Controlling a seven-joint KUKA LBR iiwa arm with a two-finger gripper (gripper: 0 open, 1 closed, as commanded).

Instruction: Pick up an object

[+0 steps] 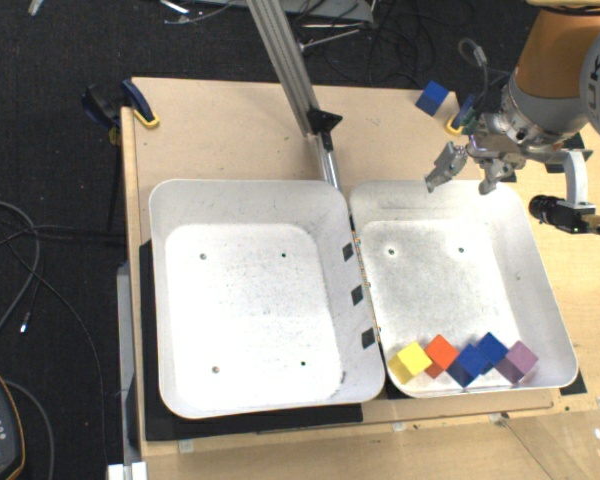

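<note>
Dark carpet strewn with cables surrounds a tan desk (pixel 230 138) on which two shallow white bins are set side by side. At the 5 o'clock corner of the right bin (pixel 480 268), four cubes are clustered along the near wall: a yellow cube (pixel 411 361), an orange cube (pixel 441 352) touching it, a blue cube (pixel 477 358) and a purple cube (pixel 518 361). Another blue block (pixel 433 96) is seen on the desk at 1 o'clock, outside the bins. The gripper (pixel 470 173) is held above the far rim of the right bin at 2 o'clock, its fingers spread apart with nothing between them, well apart from the cubes. The left bin (pixel 245 288) is seen at 8 o'clock.
</note>
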